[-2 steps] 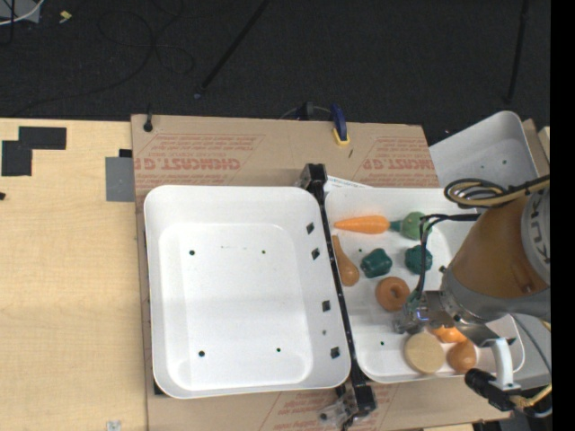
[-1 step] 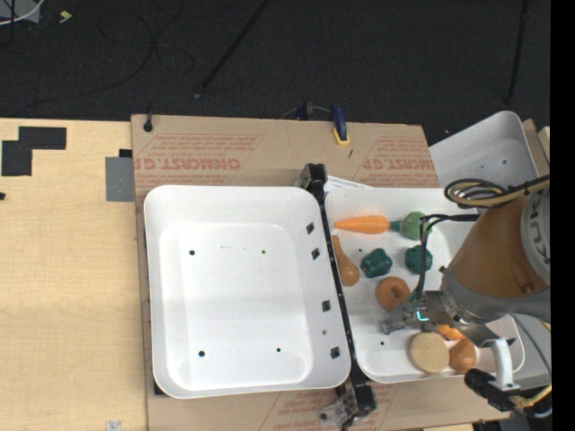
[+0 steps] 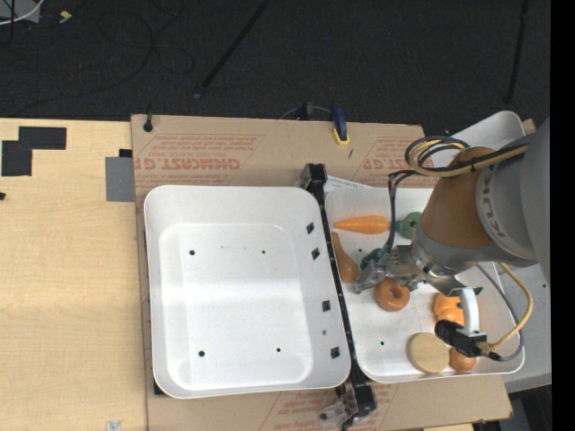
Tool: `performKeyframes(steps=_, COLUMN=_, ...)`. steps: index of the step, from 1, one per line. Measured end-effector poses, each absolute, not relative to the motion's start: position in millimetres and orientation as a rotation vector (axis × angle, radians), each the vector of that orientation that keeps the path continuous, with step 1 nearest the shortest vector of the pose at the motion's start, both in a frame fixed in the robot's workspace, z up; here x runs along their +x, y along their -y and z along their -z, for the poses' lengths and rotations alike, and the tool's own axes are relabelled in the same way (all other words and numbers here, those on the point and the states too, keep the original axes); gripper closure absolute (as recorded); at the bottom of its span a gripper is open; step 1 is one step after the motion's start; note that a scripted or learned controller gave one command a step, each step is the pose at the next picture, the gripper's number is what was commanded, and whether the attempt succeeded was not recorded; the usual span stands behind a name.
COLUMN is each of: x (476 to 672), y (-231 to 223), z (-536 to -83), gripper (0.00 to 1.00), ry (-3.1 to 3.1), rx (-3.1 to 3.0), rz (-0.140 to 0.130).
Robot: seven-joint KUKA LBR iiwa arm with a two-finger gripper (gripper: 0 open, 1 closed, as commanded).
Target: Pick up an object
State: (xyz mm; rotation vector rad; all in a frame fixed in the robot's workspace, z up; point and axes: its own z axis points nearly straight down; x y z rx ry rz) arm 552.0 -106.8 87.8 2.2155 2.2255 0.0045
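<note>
Grey arm (image 3: 503,214) with its orange band covers much of your right bin (image 3: 377,357). Gripper (image 3: 382,272) sits low beside a brown donut-like toy (image 3: 392,295); grip state can't be made out. Carrot (image 3: 361,225) lies behind it, and a tan disc (image 3: 429,353) near the front rim. Left bin (image 3: 162,241) sits alongside.

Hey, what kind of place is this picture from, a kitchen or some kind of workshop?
Most likely a robotics lab bench, not a kitchen. Two white bins sit side by side on cardboard, a robot arm reaches into the right one over toy food such as a carrot, and loose cables lie on dark floor behind.
</note>
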Motion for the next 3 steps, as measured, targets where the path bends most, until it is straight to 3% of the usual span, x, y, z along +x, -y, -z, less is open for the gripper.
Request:
performKeyframes(steps=1, x=547.5, y=110, z=-97, gripper=1.0, ry=-2.224, rx=2.226, rz=0.005)
performKeyframes(steps=2, x=606.7, y=24, z=-193, gripper=1.0, ry=-2.227, rx=2.209, rz=-0.01)
performKeyframes(steps=3, x=631.8, y=-57, z=-201, gripper=1.0, ry=-2.232, rx=2.214, rz=-0.004)
